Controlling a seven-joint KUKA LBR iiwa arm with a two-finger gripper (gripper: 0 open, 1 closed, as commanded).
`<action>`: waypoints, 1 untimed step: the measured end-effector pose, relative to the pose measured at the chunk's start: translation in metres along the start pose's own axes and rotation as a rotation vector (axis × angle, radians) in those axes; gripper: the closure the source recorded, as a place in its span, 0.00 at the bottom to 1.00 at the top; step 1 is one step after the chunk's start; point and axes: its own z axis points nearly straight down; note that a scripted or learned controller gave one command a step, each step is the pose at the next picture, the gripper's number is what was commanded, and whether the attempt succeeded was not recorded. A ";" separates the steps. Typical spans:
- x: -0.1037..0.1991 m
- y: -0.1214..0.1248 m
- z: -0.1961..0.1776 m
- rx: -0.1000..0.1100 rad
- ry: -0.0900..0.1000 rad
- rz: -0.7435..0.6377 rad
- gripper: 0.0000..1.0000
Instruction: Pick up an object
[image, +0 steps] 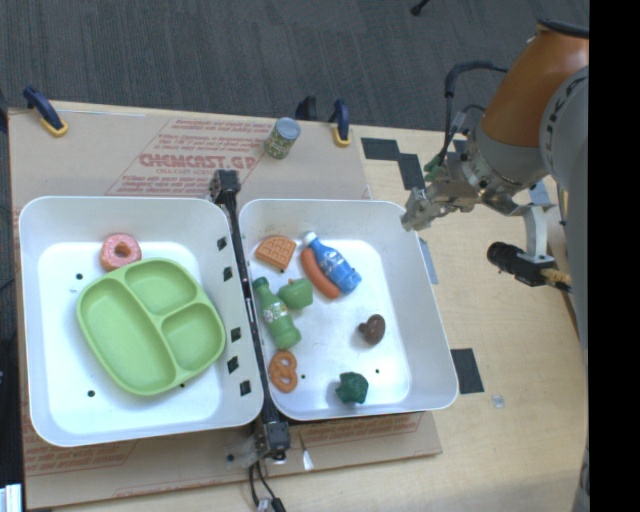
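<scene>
Grey arm (540, 110) with orange band reaches in from the right, far side of the bench. Gripper (416, 213) hangs just past the far right corner of the right bin (425, 330), over its rim edge; nothing seen between the fingers, can't tell if claw is open or closed.

Left bin (50, 300) holds a green divided plate (150, 325), filling most of its middle and near part. Pink donut (120, 250) sits at the plate's far left edge, touching or nearly so.

Right bin holds the small stuff. Blue bottle (335, 262) and orange hot dog (320, 275) lie side by side, touching, far centre. Waffle (277, 252) just left of them. Green bottle (272, 315) lies along the left wall, green block (297, 294) against it. Pretzel (283, 371) near left. Dark green lump (351, 388) near centre. Brown nut-like piece (372, 328) right of centre, well apart from the rest.

Small jar (282, 138) stands on the cardboard (180, 160) beyond the bins.
</scene>
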 end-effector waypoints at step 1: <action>0.001 0.043 0.044 0.004 0.001 -0.002 1.00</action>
